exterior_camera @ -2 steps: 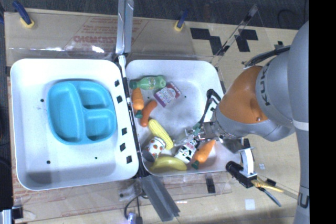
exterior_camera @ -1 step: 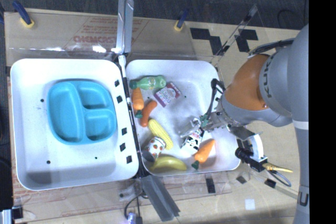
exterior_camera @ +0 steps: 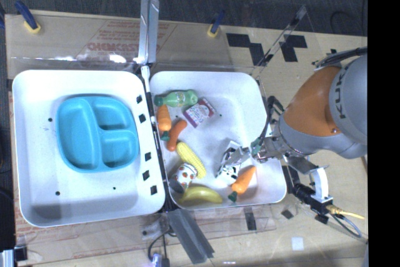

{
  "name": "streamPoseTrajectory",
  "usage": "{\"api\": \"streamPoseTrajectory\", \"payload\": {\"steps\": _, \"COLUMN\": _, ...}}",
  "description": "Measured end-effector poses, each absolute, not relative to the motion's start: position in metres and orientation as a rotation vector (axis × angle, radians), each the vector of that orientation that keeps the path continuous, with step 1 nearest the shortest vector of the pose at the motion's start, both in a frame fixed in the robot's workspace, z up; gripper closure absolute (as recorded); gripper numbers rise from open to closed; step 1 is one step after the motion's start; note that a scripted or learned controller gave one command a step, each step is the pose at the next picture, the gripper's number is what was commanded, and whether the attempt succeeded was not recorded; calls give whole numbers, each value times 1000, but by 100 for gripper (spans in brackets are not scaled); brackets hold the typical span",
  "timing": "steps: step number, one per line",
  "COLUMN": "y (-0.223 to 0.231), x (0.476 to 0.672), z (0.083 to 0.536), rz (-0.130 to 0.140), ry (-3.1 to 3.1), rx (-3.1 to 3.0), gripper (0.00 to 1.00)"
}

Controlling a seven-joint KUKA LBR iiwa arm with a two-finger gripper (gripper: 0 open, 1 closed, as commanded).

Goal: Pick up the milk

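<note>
The milk [exterior_camera: 225,172] is a small white carton with black cow patches, lying in the right bin [exterior_camera: 240,87] near its front right corner. My gripper [exterior_camera: 239,152] reaches in from the right and sits low, just above and against the carton's upper end. The grey arm with its orange band [exterior_camera: 312,110] hangs over the bin's right wall. A carrot [exterior_camera: 244,179] lies right beside the milk on its right side.
The right bin also holds a banana [exterior_camera: 201,195], a corn cob [exterior_camera: 190,159], a spotted ball-like toy [exterior_camera: 184,176], two orange pieces [exterior_camera: 169,125], a green bottle [exterior_camera: 176,98] and a purple packet [exterior_camera: 199,113]. The left bin holds a blue divided tray [exterior_camera: 98,131].
</note>
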State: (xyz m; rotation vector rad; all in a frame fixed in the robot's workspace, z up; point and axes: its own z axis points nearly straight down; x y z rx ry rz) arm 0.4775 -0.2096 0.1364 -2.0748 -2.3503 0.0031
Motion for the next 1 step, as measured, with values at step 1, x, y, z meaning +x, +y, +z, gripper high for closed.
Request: {"api": "streamPoseTrajectory", "payload": {"steps": 1, "y": -210, "x": 513, "z": 89, "rz": 3, "ry": -2403, "rx": -2017, "gripper": 0}}
